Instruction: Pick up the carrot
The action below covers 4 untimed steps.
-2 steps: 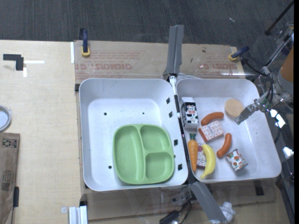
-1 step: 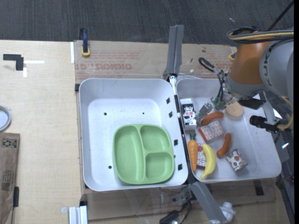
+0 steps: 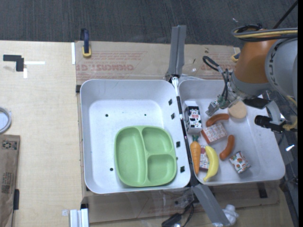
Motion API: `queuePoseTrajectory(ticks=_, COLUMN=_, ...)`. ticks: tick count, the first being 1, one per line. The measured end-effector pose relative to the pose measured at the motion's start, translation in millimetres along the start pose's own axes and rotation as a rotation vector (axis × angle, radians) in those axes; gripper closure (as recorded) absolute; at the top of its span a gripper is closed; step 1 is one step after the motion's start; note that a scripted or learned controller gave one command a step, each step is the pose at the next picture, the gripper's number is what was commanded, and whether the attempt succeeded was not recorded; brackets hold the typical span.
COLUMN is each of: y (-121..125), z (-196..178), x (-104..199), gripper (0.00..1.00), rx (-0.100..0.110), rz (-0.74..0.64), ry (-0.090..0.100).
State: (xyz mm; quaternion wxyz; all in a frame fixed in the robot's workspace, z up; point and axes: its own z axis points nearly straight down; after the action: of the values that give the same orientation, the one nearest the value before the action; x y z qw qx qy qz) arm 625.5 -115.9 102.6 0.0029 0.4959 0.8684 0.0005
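Observation:
The carrot is orange with a green top. It lies lengthwise along the left wall of the right bin, its tip pointing toward the front. A banana lies just to its right. My gripper hangs over the back of the right bin, beside a beige round item and just above a red sausage. It is well behind and to the right of the carrot, and nothing shows in its grasp.
The right bin also holds a black-and-white carton, a red packet, a second sausage and a small box. A green divided plate sits in the left bin.

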Motion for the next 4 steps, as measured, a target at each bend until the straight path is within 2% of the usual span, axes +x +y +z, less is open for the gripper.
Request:
queuePoseTrajectory(ticks=1, y=35.2, z=-51.0, x=-8.0, gripper=1.00, rx=0.002, rz=-0.011, ry=0.002)
queuePoseTrajectory(ticks=2, y=40.9, z=-89.8, x=71.0, gripper=1.00, rx=0.003, rz=-0.271, ry=0.004)
queuePoseTrajectory(ticks=3, y=28.1, z=-89.4, x=36.0, gripper=1.00, rx=0.002, rz=-0.216, ry=0.002)
queuePoseTrajectory(ticks=4, y=52.8, z=-97.6, x=56.9, gripper=1.00, rx=0.002, rz=-0.174, ry=0.002)
